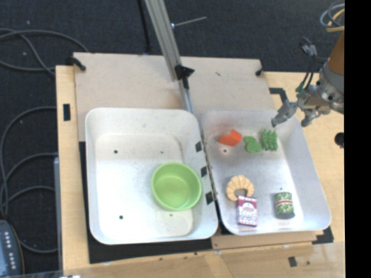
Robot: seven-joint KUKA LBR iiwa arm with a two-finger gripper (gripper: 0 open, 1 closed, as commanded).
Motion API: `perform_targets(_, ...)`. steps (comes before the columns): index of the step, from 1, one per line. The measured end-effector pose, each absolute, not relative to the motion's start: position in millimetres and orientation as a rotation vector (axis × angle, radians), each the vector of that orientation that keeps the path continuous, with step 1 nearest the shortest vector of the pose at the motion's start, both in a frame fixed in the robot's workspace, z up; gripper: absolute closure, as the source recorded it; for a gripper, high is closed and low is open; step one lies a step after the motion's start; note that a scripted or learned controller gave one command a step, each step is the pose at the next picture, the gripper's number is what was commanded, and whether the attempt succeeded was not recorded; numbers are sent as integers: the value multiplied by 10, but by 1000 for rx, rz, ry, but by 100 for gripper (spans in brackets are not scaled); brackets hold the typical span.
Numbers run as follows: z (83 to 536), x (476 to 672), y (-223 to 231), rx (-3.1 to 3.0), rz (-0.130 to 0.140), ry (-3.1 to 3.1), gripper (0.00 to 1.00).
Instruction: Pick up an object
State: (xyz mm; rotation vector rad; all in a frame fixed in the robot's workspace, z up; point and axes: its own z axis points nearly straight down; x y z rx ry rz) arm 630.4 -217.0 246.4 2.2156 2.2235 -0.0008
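Note:
My gripper hangs over the far right corner of the right bin, its two fingers spread apart with nothing between them. Just below and left of it lies a green ridged toy, with a small green piece beside it. An orange block sits farther left. Toward the near side of the bin lie a tan ring-shaped pastry, a red and white carton and a small green can.
The left bin holds a lime green bowl near its right wall. A slanted aluminium bar rises from the bench behind the bins. Cables lie on the dark floor at the left.

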Motion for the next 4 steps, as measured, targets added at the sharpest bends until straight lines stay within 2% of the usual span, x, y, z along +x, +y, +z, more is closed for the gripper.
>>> perform_targets(1, 2465, 6303, -2172, 2215, -2, 2224, 0)
perform_targets(2, 1927, 6383, -2117, 2216, -5, 2228, 0)
perform_targets(4, 1023, 6381, -2254, 2218, 1, 2217, 0)
